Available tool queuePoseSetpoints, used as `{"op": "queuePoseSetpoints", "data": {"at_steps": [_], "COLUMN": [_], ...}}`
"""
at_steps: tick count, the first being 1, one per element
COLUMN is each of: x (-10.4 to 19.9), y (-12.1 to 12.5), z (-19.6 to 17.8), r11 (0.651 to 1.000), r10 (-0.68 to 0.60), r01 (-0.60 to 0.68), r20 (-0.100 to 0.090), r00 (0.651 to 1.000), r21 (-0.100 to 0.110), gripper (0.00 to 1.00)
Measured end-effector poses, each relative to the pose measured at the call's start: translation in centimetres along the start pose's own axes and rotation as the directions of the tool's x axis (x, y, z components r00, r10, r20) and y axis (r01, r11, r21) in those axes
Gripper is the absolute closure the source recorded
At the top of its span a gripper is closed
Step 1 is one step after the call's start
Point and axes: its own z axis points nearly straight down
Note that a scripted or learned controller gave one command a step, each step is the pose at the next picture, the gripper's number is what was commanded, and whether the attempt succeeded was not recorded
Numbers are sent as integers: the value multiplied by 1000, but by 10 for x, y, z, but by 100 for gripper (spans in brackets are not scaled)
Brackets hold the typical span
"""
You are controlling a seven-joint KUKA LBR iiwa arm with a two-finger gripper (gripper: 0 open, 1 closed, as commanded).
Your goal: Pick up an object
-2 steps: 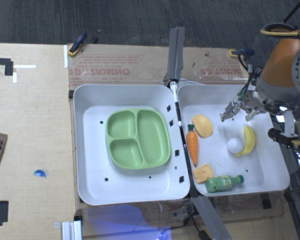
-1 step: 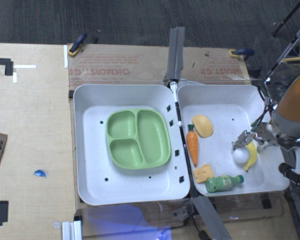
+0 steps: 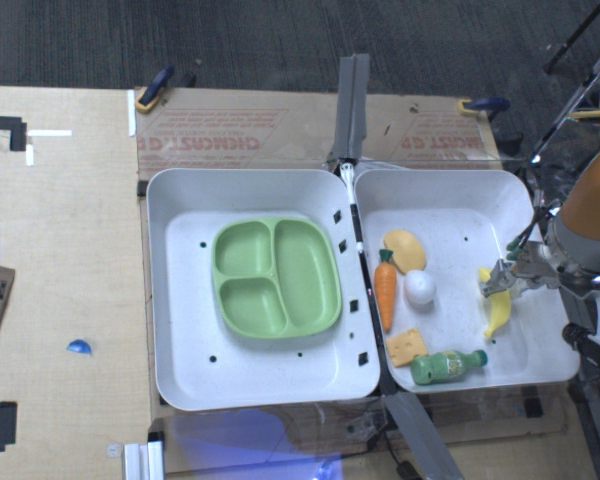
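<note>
The right bin (image 3: 450, 190) holds a yellow lemon-like fruit (image 3: 406, 250), an orange carrot (image 3: 384, 294), a white ball (image 3: 419, 288), a yellow cheese wedge (image 3: 407, 346), a green bottle (image 3: 448, 365) lying on its side, and a yellow banana (image 3: 497, 314). My gripper (image 3: 497, 281) reaches in from the right and sits low over the banana's upper end, near the bin's right wall. Whether it touches the banana is unclear from this angle.
The left bin (image 3: 175, 268) holds a green divided plate (image 3: 277, 276). A grey divider bar (image 3: 352, 118) runs between the bins at the back. Cardboard (image 3: 240, 128) lies behind them, and a wooden bench top (image 3: 60, 268) spreads to the left.
</note>
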Motion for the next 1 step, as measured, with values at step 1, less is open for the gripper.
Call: {"op": "queuePoseSetpoints", "data": {"at_steps": [1], "x": [59], "y": [22], "z": [-96], "r11": [1000], "r10": [18], "r01": [-18], "r20": [7], "r00": [1000], "r21": [-2], "gripper": [100]}}
